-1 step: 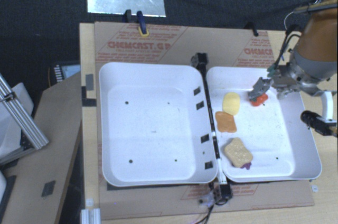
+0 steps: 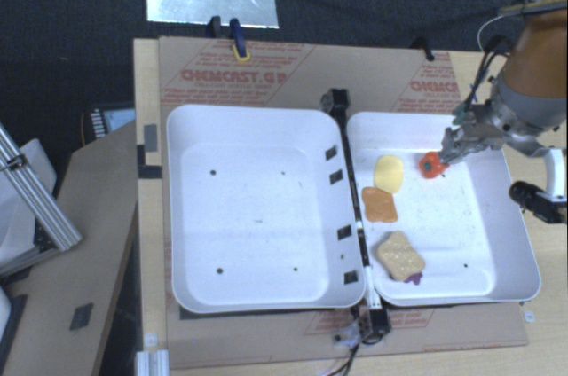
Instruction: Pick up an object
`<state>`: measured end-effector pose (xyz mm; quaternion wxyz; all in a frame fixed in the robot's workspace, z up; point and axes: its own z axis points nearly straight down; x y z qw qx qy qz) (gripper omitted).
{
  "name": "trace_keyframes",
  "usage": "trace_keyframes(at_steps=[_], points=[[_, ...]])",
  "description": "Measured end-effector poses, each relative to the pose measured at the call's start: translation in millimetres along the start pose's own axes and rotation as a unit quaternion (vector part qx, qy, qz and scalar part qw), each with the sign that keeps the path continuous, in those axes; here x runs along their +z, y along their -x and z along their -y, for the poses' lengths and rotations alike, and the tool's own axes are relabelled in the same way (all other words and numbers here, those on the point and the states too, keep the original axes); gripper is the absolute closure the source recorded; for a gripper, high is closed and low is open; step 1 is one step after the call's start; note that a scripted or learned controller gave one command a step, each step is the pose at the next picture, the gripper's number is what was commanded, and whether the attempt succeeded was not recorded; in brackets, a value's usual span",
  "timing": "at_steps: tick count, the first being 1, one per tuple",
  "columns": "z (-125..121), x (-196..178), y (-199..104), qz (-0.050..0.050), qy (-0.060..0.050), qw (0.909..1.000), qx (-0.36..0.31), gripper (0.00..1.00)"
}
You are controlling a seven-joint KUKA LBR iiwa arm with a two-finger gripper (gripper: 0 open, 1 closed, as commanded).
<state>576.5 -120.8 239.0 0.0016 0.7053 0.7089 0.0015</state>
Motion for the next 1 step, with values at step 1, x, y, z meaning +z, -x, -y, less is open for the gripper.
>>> trace_keyframes(at_steps=[1], points=[[7.0,-85.7,-69.3,-0.001,0.004,1.0000,-0.003,1.00]])
